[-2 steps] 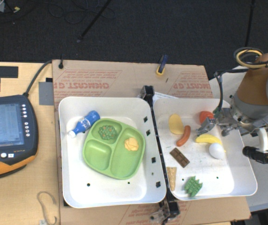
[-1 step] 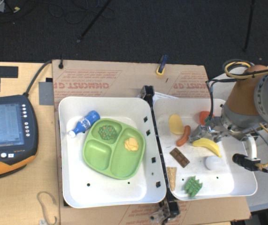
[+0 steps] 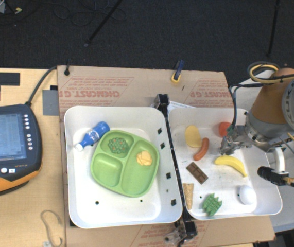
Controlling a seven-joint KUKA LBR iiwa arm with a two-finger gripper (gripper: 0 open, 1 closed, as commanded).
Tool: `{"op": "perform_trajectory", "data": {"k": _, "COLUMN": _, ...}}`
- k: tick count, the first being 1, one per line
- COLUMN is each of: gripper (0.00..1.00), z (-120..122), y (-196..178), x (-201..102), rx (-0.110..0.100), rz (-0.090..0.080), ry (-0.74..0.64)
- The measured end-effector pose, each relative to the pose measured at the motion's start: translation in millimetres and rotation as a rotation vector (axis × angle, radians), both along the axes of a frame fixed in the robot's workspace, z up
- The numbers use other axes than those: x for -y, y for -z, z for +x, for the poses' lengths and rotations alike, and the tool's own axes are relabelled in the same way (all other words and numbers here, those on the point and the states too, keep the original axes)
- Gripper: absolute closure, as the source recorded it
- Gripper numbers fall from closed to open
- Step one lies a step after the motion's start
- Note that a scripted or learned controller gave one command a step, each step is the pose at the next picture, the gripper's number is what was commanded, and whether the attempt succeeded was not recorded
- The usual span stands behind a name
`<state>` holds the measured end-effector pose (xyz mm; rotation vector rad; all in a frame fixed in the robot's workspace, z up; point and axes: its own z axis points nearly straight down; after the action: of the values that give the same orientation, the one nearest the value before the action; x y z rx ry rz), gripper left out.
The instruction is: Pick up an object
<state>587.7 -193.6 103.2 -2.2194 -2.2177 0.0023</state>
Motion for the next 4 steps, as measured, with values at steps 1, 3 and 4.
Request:
{"op": "perform_trajectory", "data": {"k": 1, "gripper": 1.0, "z": 6, "y": -62, "x": 5, "rx": 0.007, "rz": -0.003, "ry": 0.0}}
{"op": "perform_trajectory", "data": {"k": 3, "gripper": 1.0, "z": 6, "y": -126, "x": 14, "rx": 0.005, "rz": -0.002, "ry": 0.0}}
{"op": "perform_trajectory", "data": {"k": 4, "gripper": 1.0, "z": -4, "y": -132, "x": -38, "rx": 0.001, "rz": 0.0, "ry": -0.004}}
